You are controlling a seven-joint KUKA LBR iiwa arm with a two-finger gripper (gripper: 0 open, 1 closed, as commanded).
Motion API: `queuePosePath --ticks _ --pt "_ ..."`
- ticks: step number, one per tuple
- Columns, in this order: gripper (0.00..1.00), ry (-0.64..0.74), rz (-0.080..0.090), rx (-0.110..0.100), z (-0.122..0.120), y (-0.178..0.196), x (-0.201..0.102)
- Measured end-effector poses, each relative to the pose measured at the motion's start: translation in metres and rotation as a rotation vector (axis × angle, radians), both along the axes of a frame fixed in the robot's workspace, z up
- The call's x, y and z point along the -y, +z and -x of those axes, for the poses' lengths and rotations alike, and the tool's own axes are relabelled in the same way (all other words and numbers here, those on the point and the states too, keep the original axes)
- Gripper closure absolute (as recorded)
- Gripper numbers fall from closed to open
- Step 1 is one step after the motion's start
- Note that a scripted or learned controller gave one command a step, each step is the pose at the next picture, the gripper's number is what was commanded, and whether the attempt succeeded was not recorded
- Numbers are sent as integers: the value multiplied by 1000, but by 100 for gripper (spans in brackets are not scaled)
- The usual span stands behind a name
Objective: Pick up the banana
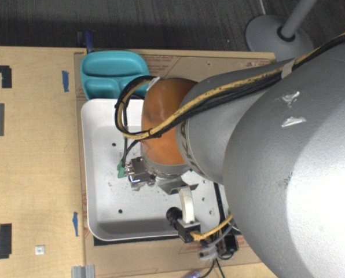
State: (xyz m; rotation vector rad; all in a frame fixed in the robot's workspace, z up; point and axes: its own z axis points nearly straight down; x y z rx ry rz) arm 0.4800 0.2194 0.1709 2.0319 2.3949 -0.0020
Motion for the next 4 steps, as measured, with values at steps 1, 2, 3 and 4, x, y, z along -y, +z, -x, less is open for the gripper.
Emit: queuePosePath --ticks 1,2,3,4 --pt "100 190 -6 2 0 -83 2" --pt "100 189 -7 3 0 -73 1" --pt "100 -331 -1 0 1 -3 5" --pt "100 -186 -1 0 1 41 76"
